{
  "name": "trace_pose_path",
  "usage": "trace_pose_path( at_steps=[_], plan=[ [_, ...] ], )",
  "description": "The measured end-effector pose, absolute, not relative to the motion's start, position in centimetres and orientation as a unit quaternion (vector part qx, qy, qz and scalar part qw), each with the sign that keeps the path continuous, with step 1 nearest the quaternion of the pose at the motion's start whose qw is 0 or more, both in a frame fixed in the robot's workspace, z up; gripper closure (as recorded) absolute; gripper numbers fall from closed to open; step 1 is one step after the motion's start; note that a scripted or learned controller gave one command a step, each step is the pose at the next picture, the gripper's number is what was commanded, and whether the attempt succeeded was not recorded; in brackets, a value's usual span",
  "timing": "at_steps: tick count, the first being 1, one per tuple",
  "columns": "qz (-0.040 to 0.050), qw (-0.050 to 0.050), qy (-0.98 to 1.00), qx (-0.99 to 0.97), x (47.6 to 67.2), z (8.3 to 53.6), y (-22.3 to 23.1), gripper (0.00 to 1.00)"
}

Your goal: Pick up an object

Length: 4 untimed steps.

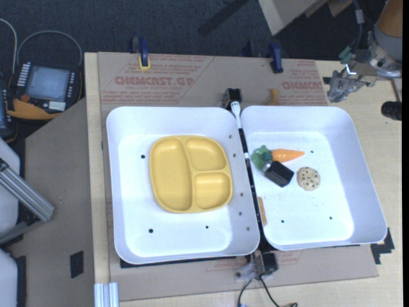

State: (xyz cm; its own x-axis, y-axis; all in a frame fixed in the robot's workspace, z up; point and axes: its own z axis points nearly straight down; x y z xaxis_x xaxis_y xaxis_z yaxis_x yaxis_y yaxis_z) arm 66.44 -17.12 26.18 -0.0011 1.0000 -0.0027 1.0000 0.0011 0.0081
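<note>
Hovering claw (339,87) is seen off the right white bin's (332,226) far corner, grip state cannot be told; approach step judged. Orange toy carrot (285,154), black block (278,173), round cookie (309,178) lie clustered inside; descent needed

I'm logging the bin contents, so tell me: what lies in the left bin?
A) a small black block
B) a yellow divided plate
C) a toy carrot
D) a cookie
B: the yellow divided plate sits alone in the left bin, while the carrot, cookie and black block lie in the right bin.
</note>
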Motion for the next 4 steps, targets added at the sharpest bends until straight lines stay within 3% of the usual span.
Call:
trace_pose_path(
  at_steps=[1, 4],
  plan=[
    [0.0001, -0.002, 0.709, 0.705, 64.5, 25.3, -11.1, 1.0],
    [-0.0009, -0.002, 0.709, 0.706, 59.0, 22.1, 3.2, 1.0]
  ],
)
